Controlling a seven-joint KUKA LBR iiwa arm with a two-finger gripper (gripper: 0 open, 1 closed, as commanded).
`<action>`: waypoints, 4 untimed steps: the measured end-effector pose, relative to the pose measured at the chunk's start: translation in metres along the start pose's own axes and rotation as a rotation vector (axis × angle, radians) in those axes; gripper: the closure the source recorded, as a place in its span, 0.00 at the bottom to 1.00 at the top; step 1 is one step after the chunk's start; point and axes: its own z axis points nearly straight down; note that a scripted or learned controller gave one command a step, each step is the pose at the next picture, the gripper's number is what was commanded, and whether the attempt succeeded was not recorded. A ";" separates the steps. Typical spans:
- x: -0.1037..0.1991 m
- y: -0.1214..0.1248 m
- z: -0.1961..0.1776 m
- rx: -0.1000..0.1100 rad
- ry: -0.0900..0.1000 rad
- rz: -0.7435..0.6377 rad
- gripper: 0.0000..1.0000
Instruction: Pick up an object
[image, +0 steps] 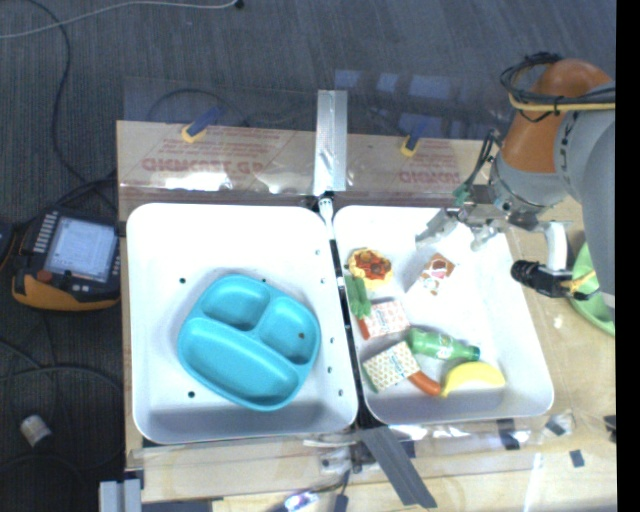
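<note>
Gripper (458, 226) over upper right bin (530, 340), nothing between its fingers; fingers look spread.

Nearest candidate: small red-and-white packet (437, 271), just below-left of the fingertips, long axis roughly diagonal. Remaining items cluster lower in frame: green bottle (440, 346), banana (473, 377). Printing on the packets too small to read.

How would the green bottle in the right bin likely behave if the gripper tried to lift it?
The green bottle lies on its side, so its rounded body may roll or slip. It looks like a light toy. The banana and boxes crowd it, so they might shift too.
</note>
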 end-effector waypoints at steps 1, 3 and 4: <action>-0.033 -0.005 0.068 -0.011 0.001 -0.113 0.00; -0.001 -0.021 0.068 -0.011 0.001 0.018 1.00; 0.050 -0.037 -0.034 0.002 0.003 0.014 1.00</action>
